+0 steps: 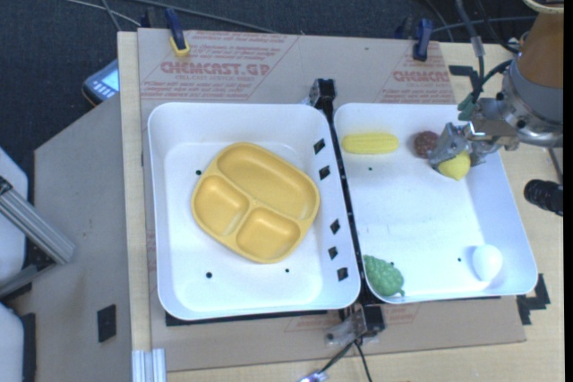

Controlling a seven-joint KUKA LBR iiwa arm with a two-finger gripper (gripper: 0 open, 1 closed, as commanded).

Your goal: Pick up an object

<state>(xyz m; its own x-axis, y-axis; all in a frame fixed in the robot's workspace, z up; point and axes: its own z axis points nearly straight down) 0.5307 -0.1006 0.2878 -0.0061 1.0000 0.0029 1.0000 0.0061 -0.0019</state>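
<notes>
While the gripper (456,152) hovered low at the far right of the right bin (421,277), I could not tell how its tips were set, because the metal blurred together over a small yellow piece (457,167). That yellow piece sat just under and touching the tool, by the look of it, with a dark reddish lump (424,142) just beside it to the left. My worry was a glancing contact: the piece looked rounded and could have squirted out toward the bin wall, or the reddish lump could have been nudged instead. Well apart lay the corn cob (370,143), the green thing (385,276), the white egg (486,262), and the yellow tray (256,202) in the left bin (166,192).
</notes>
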